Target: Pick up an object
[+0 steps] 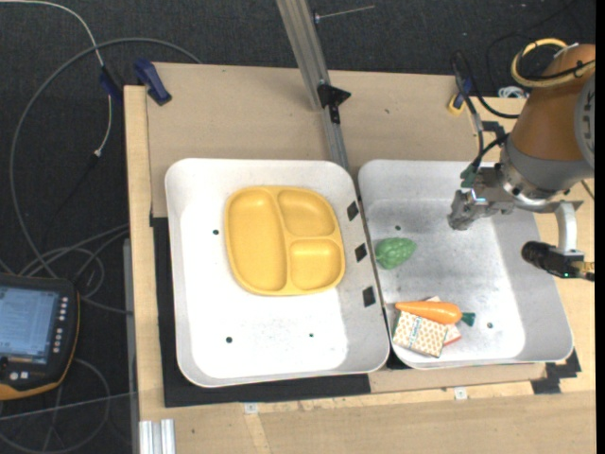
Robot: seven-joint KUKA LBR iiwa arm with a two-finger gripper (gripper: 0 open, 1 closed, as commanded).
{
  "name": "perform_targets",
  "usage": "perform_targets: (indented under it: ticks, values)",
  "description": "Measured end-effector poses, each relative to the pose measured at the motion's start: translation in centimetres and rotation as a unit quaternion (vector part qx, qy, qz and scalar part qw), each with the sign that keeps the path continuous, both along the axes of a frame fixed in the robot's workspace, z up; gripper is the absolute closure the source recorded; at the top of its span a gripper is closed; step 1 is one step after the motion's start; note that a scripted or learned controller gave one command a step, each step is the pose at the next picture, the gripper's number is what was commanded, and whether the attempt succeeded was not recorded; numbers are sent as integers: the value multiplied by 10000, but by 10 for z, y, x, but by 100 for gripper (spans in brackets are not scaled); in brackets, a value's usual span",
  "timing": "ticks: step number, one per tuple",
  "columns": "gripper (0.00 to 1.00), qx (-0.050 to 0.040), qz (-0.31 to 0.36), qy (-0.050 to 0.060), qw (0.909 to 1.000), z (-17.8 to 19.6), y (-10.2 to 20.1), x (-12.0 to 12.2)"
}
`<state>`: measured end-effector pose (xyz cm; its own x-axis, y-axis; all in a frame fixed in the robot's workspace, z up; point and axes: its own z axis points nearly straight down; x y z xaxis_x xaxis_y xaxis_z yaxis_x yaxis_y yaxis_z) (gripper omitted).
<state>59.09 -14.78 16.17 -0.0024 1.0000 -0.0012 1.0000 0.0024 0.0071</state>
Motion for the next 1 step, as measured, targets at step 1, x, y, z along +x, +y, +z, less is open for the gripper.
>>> perform_targets:
  ticks: [1]
  values:
    - [100, -5, -8, 3, 10000, 54, -10, 4]
